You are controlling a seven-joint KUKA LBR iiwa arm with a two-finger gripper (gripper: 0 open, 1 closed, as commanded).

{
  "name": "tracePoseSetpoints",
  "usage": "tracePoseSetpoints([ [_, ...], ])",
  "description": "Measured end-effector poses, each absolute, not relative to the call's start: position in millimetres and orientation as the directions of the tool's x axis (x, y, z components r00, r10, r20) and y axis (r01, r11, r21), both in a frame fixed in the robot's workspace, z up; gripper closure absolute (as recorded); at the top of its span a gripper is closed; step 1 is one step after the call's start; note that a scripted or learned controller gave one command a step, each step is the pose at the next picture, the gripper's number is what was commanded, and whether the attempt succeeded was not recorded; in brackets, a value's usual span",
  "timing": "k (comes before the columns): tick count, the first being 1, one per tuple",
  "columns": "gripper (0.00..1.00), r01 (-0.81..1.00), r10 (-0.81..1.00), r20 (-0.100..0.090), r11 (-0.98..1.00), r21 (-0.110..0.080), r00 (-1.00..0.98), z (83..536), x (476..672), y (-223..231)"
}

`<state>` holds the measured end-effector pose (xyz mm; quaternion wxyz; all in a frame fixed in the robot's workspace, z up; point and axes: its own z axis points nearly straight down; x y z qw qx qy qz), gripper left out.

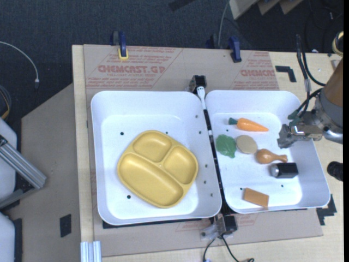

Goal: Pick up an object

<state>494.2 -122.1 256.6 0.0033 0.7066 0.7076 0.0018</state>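
We look down on two white bins set side by side on a brown board. The left bin [103, 146] holds a yellow divided plate [158, 168], lying tilted across its floor. The right bin [311, 190] holds the small things: a carrot [251, 125] near the top, a green leaf [225, 146] just beside a tan disc [246, 144], a brown pear-shaped piece [268, 156] to their right, a black cylinder [284, 170] just below it, and an orange block [256, 197] near the bottom rim. The arm comes in from the right, and its gripper [289, 135] hangs over the right side of the right bin, above the black cylinder and apart from every piece. We cannot tell how its pincer stands; nothing shows between its tips.
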Motion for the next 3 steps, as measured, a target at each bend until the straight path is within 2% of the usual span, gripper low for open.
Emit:
tracePoseSetpoints([
  [1,1.00,1.000,1.000,0.002,0.005,-0.002,-0.005,244.7,487.2,-74.2],
  [2,1.00,1.000,1.000,0.003,0.006,-0.003,-0.006,231.3,490.3,-19.8],
  [3,1.00,1.000,1.000,0.003,0.006,-0.003,-0.006,219.6,485.4,37.2],
])
